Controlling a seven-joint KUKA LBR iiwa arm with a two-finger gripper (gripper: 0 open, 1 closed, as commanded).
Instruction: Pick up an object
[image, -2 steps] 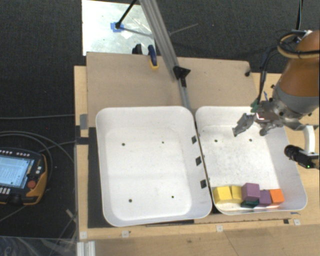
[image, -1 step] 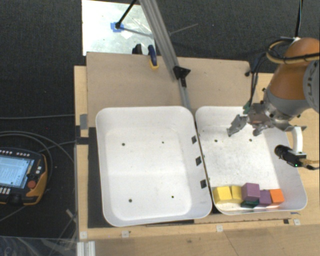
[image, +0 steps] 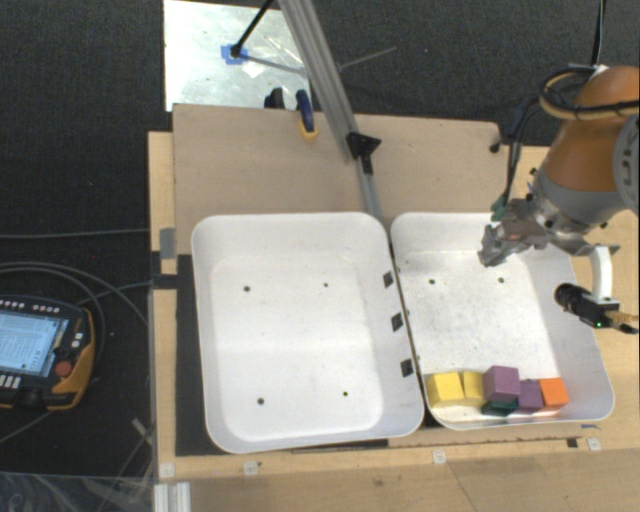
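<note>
Camera view: jaws (image: 497, 250), state unclear, hover far behind the yellow block (image: 445, 388); they should descend squarely over that outermost cube.

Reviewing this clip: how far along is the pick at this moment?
Nothing looks picked yet. The blocks, yellow, purple and orange, lie together at the near edge of the right bin. The gripper is over the bin's far part, away from them. Left: move to the blocks, grasp one, lift.
</note>
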